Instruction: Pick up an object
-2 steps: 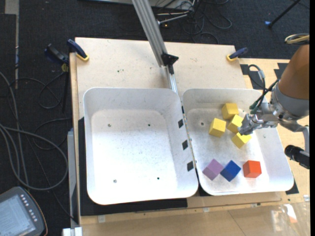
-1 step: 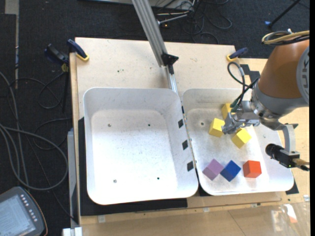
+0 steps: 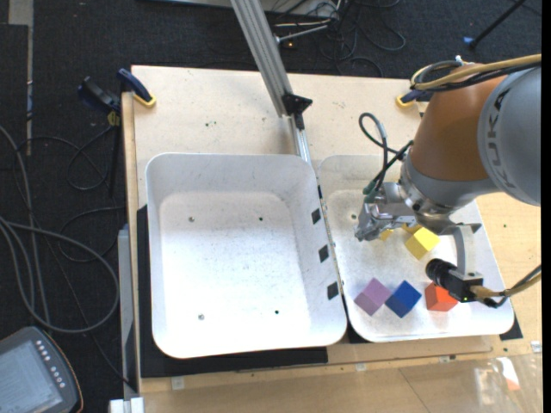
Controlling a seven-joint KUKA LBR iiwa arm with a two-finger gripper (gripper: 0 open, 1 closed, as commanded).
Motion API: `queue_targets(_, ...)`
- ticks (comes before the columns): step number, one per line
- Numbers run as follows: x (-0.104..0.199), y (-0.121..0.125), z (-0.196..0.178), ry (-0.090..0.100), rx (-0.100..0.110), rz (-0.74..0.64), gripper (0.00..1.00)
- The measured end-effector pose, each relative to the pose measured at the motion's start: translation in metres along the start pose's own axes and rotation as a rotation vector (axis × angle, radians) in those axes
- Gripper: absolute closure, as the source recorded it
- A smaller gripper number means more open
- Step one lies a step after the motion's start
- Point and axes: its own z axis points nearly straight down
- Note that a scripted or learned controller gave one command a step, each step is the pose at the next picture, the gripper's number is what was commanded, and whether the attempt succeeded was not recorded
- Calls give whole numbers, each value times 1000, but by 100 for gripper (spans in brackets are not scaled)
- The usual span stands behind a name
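In the right bin (image 3: 349, 194) lie a purple block (image 3: 373, 297), a blue block (image 3: 403, 298), an orange-red block (image 3: 440, 298) and a yellow block (image 3: 421, 242). My gripper (image 3: 372, 226) hangs over the middle of that bin, just left of the yellow block and above the purple one. The arm's wrist covers much of it. Nothing shows between its tips.
The left bin (image 3: 232, 248) sits beside the right one, its rim touching at the middle. A slanted metal pole (image 3: 263, 41) runs from the top to the bins' junction. Cables trail off the arm over the right bin's far side.
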Motion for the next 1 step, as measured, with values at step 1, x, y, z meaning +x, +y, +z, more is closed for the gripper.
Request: queue_targets(1, 57, -15, 5, 0, 1, 0, 100)
